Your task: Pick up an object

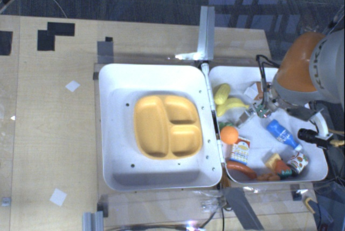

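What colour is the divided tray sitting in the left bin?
Yellow. The divided tray is plain yellow with three compartments, seen clearly in the camera view against the white left bin.

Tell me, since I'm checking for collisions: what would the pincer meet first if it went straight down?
Probably the bare floor of the right bin, between the yellow fruit and the blue bottle. Depth is hard to judge here.

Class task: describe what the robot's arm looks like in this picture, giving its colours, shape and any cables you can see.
The arm is bulky and rounded, with a grey shell and a broad orange band above the wrist. Thin dark cables loop beside it and run down towards the tool, a small dark and metallic part at the arm's end, too small to show finer detail.
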`<control>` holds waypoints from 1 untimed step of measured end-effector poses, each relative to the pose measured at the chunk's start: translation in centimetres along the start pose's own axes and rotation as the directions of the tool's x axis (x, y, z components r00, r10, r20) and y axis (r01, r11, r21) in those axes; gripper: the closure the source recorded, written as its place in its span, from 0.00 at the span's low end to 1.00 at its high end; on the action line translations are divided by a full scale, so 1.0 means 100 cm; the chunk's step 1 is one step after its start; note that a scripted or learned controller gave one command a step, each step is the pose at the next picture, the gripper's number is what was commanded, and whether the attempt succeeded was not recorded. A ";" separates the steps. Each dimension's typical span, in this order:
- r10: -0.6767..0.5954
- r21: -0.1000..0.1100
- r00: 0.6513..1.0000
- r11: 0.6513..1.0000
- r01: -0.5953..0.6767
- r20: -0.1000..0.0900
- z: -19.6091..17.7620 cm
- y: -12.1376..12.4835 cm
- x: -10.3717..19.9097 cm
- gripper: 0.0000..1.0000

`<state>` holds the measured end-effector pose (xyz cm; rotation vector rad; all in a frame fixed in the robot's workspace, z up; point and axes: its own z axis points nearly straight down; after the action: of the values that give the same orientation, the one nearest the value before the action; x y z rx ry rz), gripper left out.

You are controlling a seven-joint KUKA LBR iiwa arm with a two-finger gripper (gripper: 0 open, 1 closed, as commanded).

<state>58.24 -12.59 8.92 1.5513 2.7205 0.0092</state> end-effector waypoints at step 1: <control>0.457 0.028 0.889 0.889 -0.457 -0.007 0.002 0.054 -0.027 0.00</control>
<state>64.31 -12.15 8.77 2.1654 2.2983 -0.0128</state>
